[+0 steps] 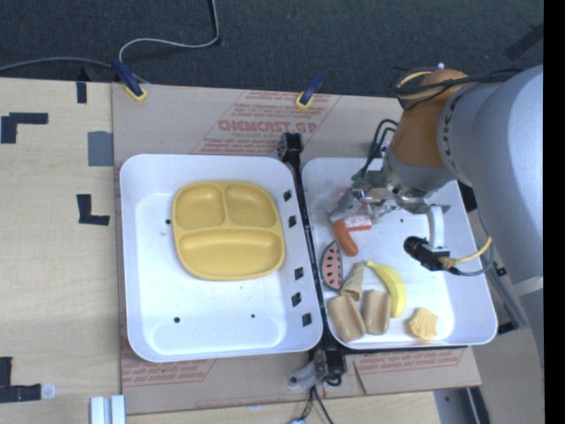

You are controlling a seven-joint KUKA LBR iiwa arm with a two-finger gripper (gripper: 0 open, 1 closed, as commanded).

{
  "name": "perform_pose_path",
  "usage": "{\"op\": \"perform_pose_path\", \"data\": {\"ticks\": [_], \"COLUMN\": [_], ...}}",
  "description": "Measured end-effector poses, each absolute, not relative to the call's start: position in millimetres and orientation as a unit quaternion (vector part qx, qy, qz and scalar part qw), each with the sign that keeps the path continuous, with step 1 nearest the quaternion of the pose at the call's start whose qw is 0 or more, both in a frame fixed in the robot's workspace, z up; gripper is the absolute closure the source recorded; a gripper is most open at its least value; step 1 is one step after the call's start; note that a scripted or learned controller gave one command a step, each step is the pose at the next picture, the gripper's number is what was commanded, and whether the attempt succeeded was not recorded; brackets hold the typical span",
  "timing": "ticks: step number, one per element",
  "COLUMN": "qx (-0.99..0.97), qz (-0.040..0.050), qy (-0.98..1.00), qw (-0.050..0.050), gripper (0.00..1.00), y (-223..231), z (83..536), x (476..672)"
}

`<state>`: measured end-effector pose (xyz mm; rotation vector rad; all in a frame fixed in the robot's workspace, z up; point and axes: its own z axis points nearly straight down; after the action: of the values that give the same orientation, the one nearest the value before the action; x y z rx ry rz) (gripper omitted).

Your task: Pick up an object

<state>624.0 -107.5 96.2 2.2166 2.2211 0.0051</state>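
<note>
A: Gripper (pixel 360 203) is down at ten o'clock in the right bin (pixel 459 329), over the carrot (pixel 345 238).

B: Fingers? Can't tell. Nothing lifted; the pick remains.

1. My end effector (pixel 353 208) sits low in the right bin (pixel 468 312), but it blurs into grey and red shapes, so I cannot tell how its fingers stand.
2. The arm (pixel 494 140) runs out of the picture at the right edge, and its bulk covers the right bin's far right corner.
3. The orange carrot-like piece (pixel 345 238) is partly under the end effector, so I cannot tell whether they touch.
4. The watermelon slice (pixel 332 266) lies against the divider; its left edge is hard to separate from the rim.
5. The cardboard lettering (pixel 265 124) on the bench is too small to read fully.
</note>
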Motion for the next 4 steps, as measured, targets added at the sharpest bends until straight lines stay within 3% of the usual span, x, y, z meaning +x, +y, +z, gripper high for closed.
{"op": "perform_pose_path", "data": {"ticks": [1,2,3,4], "qx": [0.706,0.706,0.707,0.707], "qz": [0.0002,-0.0002,-0.0013,-0.0085], "qy": [0.708,0.708,0.707,0.707], "qw": [-0.001,-0.001,0.0,-0.003], "gripper": [1.0,0.0,0.0,0.0], "y": [-56.6,-56.8,-102.7,-103.9], "z": [184.3,183.8,90.7,85.2], "x": [580.6,580.3,609.9,643.0]}}
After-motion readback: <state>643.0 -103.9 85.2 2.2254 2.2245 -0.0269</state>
